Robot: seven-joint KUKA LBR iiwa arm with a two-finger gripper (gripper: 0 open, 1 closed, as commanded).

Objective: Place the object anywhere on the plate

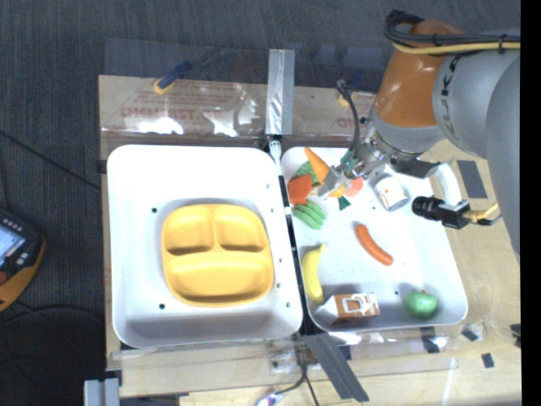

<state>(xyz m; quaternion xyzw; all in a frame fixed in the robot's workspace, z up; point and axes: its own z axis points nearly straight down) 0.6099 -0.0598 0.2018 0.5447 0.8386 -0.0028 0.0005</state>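
A yellow plate (218, 252) with three compartments lies in the left bin (135, 184). My gripper (336, 181) hangs low over the back left part of the right bin (439, 260), among a cluster of toy food. Just left of it lie an orange carrot (315, 162), a red-orange round piece (299, 189) and a green ridged piece (310, 214). A small orange and red piece (350, 190) shows right under the gripper; whether it is held is unclear.
Elsewhere in the right bin are a banana (313, 271), a red sausage (373, 244), a small brown carton (354, 306), a green apple (421, 303) and a white block (390, 195). The arm's orange band (410, 83) looms over the bin's back right.
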